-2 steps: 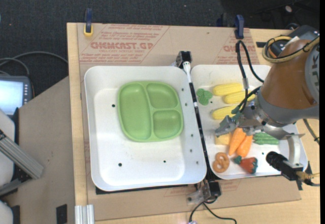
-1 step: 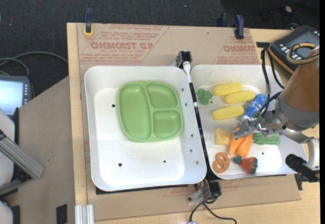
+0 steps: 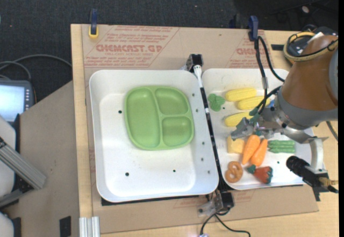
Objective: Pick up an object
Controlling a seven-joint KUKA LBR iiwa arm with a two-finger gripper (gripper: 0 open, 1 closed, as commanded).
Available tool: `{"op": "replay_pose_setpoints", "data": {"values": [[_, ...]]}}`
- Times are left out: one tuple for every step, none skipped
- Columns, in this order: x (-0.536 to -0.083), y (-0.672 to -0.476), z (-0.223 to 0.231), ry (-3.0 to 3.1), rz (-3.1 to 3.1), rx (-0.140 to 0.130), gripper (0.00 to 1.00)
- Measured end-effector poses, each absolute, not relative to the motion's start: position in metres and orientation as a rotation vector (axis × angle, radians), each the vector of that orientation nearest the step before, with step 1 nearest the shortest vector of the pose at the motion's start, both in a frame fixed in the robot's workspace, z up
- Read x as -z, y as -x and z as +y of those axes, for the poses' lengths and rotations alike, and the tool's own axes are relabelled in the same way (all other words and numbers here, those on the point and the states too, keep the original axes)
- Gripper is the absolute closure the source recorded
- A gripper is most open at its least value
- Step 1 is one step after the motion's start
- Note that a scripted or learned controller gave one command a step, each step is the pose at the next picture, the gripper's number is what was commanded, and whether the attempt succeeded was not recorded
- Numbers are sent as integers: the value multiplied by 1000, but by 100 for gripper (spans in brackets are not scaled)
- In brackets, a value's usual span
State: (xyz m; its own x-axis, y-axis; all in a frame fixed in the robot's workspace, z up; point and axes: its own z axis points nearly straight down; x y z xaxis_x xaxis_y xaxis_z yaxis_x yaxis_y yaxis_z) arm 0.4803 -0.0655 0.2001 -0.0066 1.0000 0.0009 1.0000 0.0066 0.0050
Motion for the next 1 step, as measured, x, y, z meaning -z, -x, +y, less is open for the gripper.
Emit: {"op": "replay_pose_setpoints", "data": {"values": [[-175, -478, -95, -2227, 2221, 5, 0]]}}
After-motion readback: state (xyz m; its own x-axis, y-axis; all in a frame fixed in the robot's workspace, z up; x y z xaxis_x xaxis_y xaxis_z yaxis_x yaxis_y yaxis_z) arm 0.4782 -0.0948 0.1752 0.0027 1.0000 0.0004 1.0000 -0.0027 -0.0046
